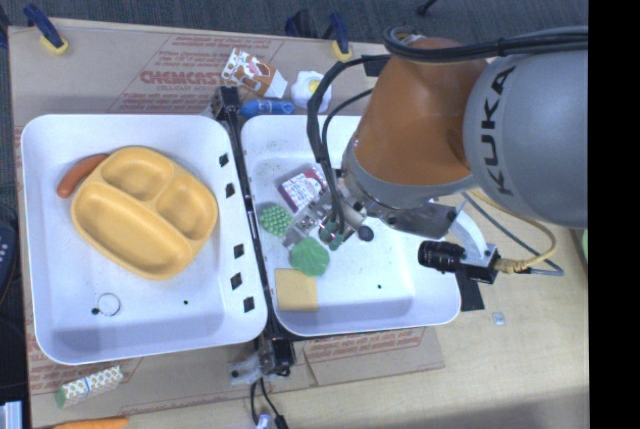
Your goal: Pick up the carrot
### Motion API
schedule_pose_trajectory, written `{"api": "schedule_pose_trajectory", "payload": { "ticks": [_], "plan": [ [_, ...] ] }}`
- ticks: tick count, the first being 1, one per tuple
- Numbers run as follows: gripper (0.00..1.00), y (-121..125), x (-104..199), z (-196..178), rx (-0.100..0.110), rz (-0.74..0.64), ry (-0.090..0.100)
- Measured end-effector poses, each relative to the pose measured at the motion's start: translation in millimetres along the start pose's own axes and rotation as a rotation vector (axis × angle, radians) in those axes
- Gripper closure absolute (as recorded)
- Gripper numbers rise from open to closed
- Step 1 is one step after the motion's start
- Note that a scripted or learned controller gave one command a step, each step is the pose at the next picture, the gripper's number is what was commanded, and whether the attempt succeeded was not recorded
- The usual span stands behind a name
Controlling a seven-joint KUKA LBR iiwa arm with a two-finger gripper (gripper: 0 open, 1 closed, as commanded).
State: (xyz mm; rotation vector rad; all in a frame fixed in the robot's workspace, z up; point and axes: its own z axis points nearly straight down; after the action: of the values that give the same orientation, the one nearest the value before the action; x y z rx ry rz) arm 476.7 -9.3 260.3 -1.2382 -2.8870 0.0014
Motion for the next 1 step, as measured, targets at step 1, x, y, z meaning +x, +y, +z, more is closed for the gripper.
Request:
{"api": "schedule_pose_trajectory", "payload": {
  "ticks": [1],
  "plan": [
    [1.0,47.3,51.0,69.2,0.002,-0.123,0.003]
  ]
}}
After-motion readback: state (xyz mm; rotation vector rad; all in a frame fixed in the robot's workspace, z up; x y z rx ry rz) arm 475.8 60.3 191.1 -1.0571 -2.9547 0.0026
